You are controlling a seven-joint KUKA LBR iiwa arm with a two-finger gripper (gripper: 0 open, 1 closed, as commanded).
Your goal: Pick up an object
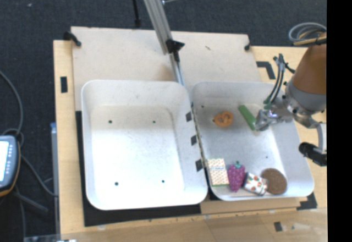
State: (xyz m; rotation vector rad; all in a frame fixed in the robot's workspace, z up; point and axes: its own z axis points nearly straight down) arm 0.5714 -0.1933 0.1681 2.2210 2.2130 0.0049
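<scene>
Camera view shows the hand (262,121) low in the right bin (286,180), touching the green stick (247,116) whose long axis runs diagonally, but I cannot tell its state

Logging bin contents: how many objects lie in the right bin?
6: orange pretzel-shaped piece, green stick by the gripper, pale box, purple toy, patterned packet, brown disc.

The metal gripper (263,120) hangs over the right shallow white bin (286,147), just beside a green flat stick (247,116) and near an orange pretzel-shaped piece (223,119).
</scene>
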